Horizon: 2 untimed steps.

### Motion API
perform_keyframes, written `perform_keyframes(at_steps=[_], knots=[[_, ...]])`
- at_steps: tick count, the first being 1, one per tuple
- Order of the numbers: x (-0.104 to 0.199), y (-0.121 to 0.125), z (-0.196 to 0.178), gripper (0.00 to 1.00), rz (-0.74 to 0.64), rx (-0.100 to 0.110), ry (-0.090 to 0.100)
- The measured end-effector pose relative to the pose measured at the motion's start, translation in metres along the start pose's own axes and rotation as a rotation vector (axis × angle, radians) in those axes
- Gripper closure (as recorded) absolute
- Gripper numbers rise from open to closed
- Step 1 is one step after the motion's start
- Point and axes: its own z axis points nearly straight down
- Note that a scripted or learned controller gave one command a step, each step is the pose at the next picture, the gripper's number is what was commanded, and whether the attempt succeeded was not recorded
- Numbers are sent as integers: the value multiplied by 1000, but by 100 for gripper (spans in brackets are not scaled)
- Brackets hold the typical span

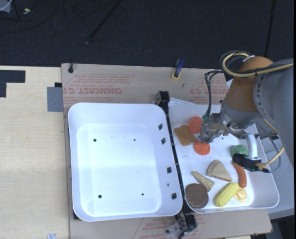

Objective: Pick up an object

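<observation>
Camera view: a red tomato (202,148) lies in the right bin (272,195), directly under the gripper (207,136). Jaw state cannot be determined. Nearby lie a brown bread slice (184,135), yellow corn (226,194) and a round cookie (196,195).

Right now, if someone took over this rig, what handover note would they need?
Gripper: low in the right bin, over the gap between the upper orange-red piece and the red round piece; finger state cannot be made out, and nothing is seen held.
Things: brown bread-like slice to the camera's left of the gripper; green piece, red-orange sausage-like piece, tan wedge, tan cone-like piece, dark brown disc and yellow corn cob lie nearer the camera. All are in the right bin.
Done: approach only.
Left: grasp one object and lift it.
</observation>
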Motion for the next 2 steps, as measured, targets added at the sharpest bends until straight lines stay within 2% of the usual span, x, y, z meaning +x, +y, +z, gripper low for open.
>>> perform_keyframes(at_steps=[1, 2], knots=[[0, 1, 1, 0, -2, -1, 0], [0, 1, -9, 100, -3, 1, 0]])
